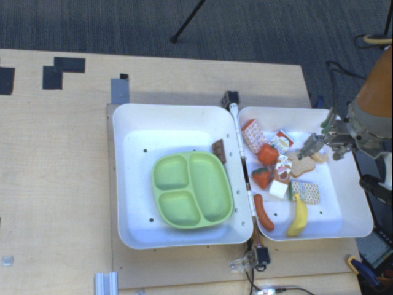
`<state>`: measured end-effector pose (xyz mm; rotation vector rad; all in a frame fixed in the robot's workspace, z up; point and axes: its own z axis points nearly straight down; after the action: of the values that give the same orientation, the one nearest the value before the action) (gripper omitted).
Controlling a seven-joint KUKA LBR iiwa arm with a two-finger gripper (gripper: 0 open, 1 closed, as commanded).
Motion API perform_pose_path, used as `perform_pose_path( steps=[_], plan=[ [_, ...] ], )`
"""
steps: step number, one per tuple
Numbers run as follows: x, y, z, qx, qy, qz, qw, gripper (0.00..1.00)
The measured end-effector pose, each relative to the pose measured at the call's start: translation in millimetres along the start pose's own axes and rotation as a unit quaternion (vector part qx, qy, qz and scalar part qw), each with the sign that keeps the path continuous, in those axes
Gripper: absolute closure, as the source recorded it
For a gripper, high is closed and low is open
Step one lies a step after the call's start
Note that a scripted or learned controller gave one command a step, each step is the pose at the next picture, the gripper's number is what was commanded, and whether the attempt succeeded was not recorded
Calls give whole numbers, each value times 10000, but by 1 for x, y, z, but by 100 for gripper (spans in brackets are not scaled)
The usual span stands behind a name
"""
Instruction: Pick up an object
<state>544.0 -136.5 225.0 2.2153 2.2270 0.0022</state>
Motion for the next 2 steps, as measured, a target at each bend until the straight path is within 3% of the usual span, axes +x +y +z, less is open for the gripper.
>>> perform_pose_path(
  steps=[1, 2],
  plan=[
    [47, -33, 128, -53, -11, 13, 10000, 0],
    [46, -31, 117, -75, -23, 15, 10000, 100]
  ],
)
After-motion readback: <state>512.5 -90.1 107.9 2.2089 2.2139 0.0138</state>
